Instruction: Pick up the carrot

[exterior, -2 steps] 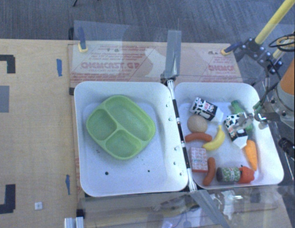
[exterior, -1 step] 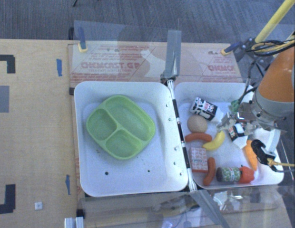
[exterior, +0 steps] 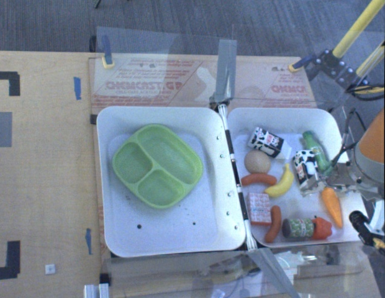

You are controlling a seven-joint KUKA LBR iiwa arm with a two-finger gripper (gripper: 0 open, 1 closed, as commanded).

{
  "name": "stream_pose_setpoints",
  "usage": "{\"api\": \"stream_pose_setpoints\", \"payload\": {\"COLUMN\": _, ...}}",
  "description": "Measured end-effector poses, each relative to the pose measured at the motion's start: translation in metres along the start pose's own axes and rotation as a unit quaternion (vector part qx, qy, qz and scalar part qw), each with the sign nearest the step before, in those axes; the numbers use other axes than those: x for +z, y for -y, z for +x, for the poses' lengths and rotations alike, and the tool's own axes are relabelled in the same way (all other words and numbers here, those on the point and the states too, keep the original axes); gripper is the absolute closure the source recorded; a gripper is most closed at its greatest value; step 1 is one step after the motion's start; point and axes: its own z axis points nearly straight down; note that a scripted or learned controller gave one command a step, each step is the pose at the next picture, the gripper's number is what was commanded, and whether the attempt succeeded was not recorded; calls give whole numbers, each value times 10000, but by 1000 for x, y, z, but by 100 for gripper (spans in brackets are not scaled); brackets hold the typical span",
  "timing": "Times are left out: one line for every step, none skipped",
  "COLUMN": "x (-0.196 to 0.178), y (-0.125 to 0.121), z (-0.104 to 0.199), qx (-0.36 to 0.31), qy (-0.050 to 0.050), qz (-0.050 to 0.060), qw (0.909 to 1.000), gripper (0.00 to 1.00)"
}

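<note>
Bench (exterior: 43, 166) with two bins (exterior: 118, 228)

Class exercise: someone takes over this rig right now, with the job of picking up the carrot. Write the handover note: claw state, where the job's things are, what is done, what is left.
Claw: low in the right bin, beside the cow-print item; whether it is open or shut cannot be told.
Carrot: lying in the right bin near its right wall, just below and right of the claw, above the can. Not between the fingers.
Left bin: holds the green tray.
Done: arm has reached the carrot's area.
Left: grasp the carrot and lift it.
</note>
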Motion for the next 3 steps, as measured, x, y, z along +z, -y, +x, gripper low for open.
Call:
{"api": "stream_pose_setpoints", "payload": {"x": 10, "y": 7, "z": -7, "qx": -380, "qy": -57, "qz": -90, "qw": 9992, "gripper": 0}}
{"api": "stream_pose_setpoints", "payload": {"x": 1, "y": 6, "z": -13, "qx": -360, "qy": 23, "qz": -130, "qw": 9993, "gripper": 100}}
{"api": "stream_pose_setpoints", "payload": {"x": 25, "y": 21, "z": 23, "qx": -666, "qy": -14, "qz": 14, "qw": 9978, "gripper": 100}}
